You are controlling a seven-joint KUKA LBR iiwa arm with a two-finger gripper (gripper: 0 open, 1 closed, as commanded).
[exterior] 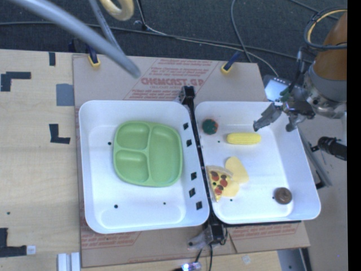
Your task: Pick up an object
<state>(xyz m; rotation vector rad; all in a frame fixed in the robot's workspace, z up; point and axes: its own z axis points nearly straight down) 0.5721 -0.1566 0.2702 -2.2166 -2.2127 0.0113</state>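
Observation:
My gripper (277, 123) hangs above the far right part of the right bin (302, 174). It is open, with nothing between its fingers. Just below and left of it lies a yellow oblong toy (243, 138). A small green and red ball (210, 126) sits near the divider. A pizza slice toy (216, 183) lies against a pale yellow piece (237, 170) at the bin's near left. A brown round object (282, 195) rests at the near right.
The left bin (93, 168) holds a green divided plate (148, 153). A black divider (192, 151) runs between the bins. Cables cross the dark floor behind the bench, and a grey pole (67, 21) slants across the upper left.

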